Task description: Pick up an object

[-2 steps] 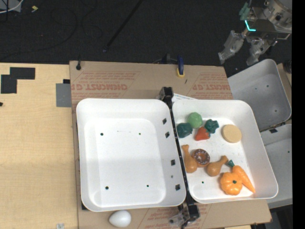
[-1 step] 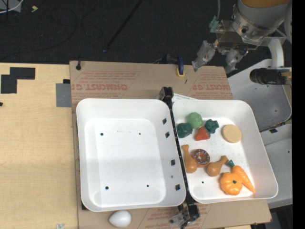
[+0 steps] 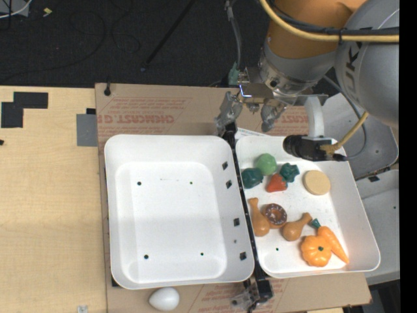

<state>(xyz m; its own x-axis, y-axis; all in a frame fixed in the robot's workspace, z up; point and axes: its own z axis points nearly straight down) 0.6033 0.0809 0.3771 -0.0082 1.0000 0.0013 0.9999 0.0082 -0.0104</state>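
Lying in the right bin (image 3: 365, 240) are the toy foods: a green ball (image 3: 266, 163), a red strawberry (image 3: 276, 183), a tan disc (image 3: 317, 182), a chocolate doughnut (image 3: 275, 214), two drumsticks (image 3: 259, 219), an orange pumpkin (image 3: 315, 251) and a carrot (image 3: 333, 242). Hovering above that bin's far edge, the gripper (image 3: 251, 117) is spreading its fingers with nothing between them. The left bin (image 3: 124, 240) is sitting beside it, a white egg (image 3: 163, 298) lying just outside its near rim.

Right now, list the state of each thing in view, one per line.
hand: open, above the right bin's far edge, holding nothing
right bin: holds the toy food
left bin: upright
carrot: lying flat
round biscuit: lying flat
white egg: on the board, outside the bins
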